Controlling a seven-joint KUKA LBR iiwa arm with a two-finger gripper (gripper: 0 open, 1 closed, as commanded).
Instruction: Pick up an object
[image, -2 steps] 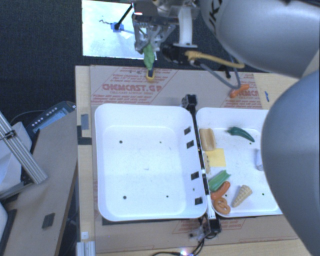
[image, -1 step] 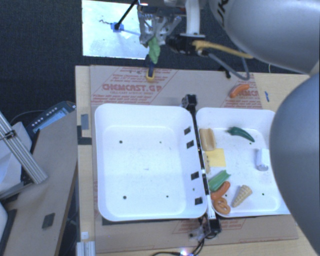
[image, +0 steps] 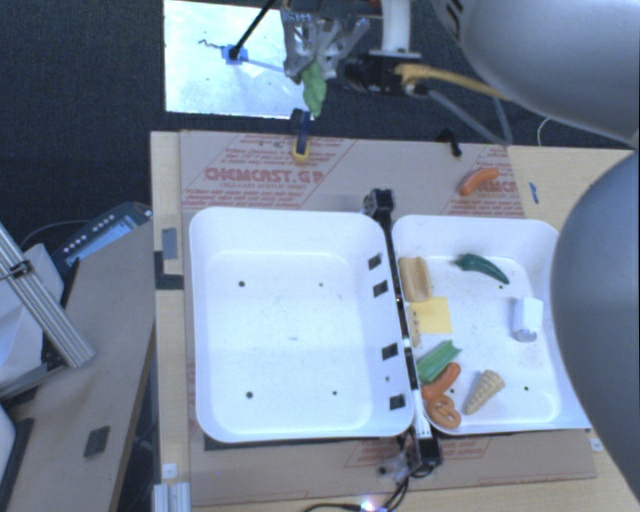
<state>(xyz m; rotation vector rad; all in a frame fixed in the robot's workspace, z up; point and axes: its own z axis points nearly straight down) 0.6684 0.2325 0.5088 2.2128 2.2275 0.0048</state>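
My gripper (image: 316, 62) is high at the top of the camera view, beyond the far edge of the left bin (image: 210, 300). A small light-green piece (image: 315, 92) hangs between its fingers, and the gripper is shut on it. The right bin (image: 540, 245) holds a brown bread-like piece (image: 414, 278), a yellow square slice (image: 432, 316), a dark green pepper (image: 482, 266), a white cylinder (image: 525, 318), a green leafy piece (image: 438, 358), orange pieces (image: 442, 395) and a tan cone (image: 482, 392).
An orange sausage-like toy (image: 480, 180) lies on the board behind the right bin. A blue and yellow clamp (image: 300, 135) stands just below the gripper. The large grey arm (image: 600, 300) covers the right side.
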